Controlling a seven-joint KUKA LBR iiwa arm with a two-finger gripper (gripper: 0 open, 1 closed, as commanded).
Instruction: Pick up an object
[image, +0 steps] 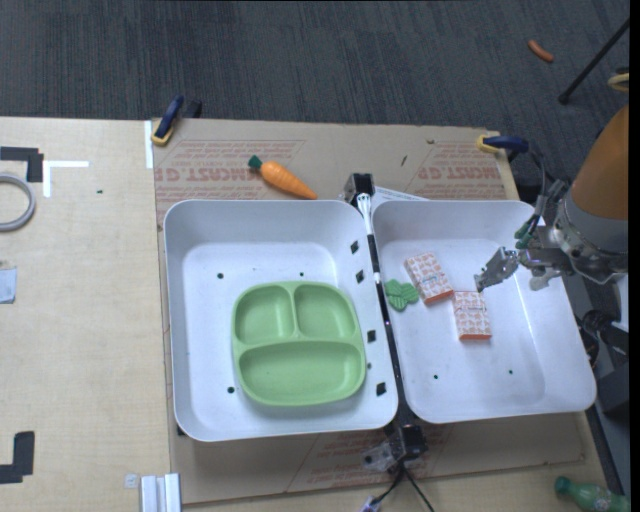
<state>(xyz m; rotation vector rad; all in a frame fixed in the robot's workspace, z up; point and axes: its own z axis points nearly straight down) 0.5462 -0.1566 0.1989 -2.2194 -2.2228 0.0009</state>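
In the right bin (520, 395) lie two pink-and-white patterned blocks, one (428, 277) near the bin's left side and another (471, 315) just below and right of it. A small green leaf-shaped piece (400, 293) sits beside the first block, by the divider. My gripper (518, 277) hovers over the right bin's upper right part, to the right of both blocks. It is open, and nothing shows between its fingers.
The left bin (200, 300) holds a green divided plate (298, 343). A toy carrot (282, 177) lies on the cardboard behind the bins. Blue clamps (168, 117) grip the cardboard's far corners. A green bottle (590, 492) lies at the bottom right.
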